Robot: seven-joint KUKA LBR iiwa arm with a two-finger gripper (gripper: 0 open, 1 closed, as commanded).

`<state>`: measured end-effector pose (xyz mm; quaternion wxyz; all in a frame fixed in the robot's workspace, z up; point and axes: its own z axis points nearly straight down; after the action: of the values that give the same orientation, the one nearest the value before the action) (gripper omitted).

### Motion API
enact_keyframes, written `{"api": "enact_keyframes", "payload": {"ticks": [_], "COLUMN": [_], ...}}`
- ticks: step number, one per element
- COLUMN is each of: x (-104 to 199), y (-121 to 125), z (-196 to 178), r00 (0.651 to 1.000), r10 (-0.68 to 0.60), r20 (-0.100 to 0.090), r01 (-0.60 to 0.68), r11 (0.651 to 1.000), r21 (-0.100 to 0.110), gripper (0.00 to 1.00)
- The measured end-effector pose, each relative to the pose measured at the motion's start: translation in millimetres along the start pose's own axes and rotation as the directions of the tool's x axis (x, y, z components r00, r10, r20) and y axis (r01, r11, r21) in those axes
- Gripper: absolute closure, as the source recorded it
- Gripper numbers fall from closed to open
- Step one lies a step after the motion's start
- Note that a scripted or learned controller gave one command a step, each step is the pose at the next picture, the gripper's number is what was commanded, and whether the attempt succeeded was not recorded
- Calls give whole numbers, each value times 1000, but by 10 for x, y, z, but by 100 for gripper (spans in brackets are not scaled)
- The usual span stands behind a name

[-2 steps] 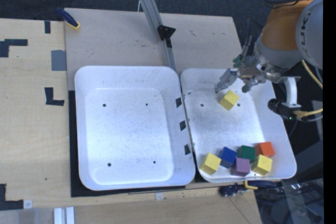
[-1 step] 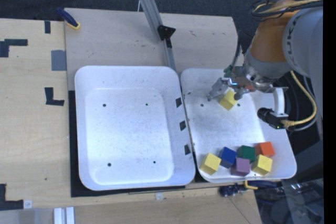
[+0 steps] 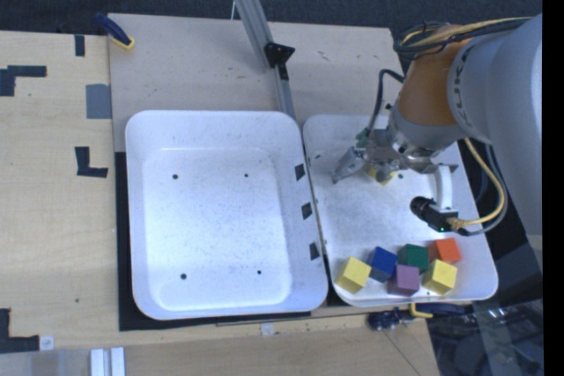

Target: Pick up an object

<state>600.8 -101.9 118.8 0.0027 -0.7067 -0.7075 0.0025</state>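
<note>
**Hand low over right bin, blocks not yet reached**

Hand point(image 3: 370, 165) sits in the upper part of the right bin point(image 3: 335, 189), pointing toward the divider between the two bins. One finger point(image 3: 345, 169) juts out leftward, close to the bin floor; something small and yellowish shows at the hand's base, too small to identify. Cannot tell whether the hand is open or closed, and nothing is visibly held between its fingers.

Pose: wrist bent down steeply, orange band directly above it, grey arm coming in from the bin's far right side. A black cable loops beside the wrist.

Targets, all in the near corner of the right bin, well apart from the hand: yellow cube point(image 3: 354, 274), blue cube point(image 3: 382, 262), purple cube point(image 3: 406, 278), green cube point(image 3: 412, 256), orange cube point(image 3: 447, 250), second yellow cube point(image 3: 441, 276). They cluster tightly, several touching.

Left bin point(image 3: 141, 189) sits beside the right bin, on the bench point(image 3: 53, 216).

Risks, as judged:
- Closing here likely grabs nothing; no cube near the hand.
- Tight packing may block finger entry, pushing cubes aside instead of gripping.
- Cubes near the bin wall risk a finger striking the rim.
</note>
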Motion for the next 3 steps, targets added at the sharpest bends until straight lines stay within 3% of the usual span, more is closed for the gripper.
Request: {"api": "enact_keyframes", "payload": {"ticks": [1, 2, 3], "x": [1, -14, -9], "y": [14, 21, 25], "z": [-132, -764, -887], "r00": [1000, 1000, 1000], "r10": [-1, 0, 0], "r20": [0, 1, 0], "r01": [1, 0, 0], "r11": [1000, 1000, 1000], "r21": [-5, -12, -8], "gripper": [100, 100, 100]}}
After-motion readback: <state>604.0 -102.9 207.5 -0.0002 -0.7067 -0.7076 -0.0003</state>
